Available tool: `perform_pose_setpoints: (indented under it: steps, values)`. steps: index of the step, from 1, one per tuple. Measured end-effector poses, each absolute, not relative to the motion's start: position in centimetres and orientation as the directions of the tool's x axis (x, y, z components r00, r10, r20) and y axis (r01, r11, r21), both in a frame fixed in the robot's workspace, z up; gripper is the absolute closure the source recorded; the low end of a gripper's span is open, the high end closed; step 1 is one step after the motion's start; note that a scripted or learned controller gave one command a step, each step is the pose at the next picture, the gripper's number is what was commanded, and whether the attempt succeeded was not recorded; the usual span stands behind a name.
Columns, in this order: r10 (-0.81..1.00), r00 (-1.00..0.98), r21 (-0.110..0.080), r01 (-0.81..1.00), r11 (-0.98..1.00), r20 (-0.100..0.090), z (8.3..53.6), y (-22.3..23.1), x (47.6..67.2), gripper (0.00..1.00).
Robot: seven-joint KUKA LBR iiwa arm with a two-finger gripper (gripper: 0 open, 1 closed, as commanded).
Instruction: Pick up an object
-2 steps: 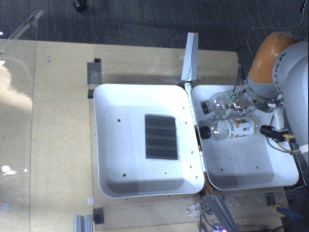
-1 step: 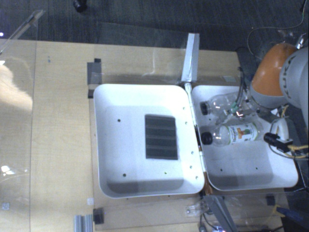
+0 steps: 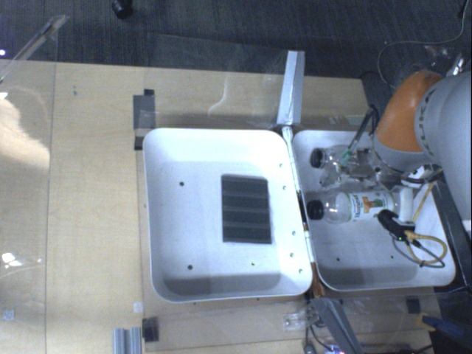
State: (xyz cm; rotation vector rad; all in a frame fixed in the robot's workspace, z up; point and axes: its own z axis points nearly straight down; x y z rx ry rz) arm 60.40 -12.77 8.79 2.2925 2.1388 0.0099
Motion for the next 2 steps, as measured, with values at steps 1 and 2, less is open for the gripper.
perform_pose_setpoints:
  steps: [1, 2]
  values:
    - [0.991, -0.135, 0.009, 0.991, 0.135, -0.003, 8.8, -18.1, 61.5, 0.00]
    - [0.990, -0.141, 0.015, 0.990, 0.141, -0.005, 10.1, -17.9, 61.8, 1.00]
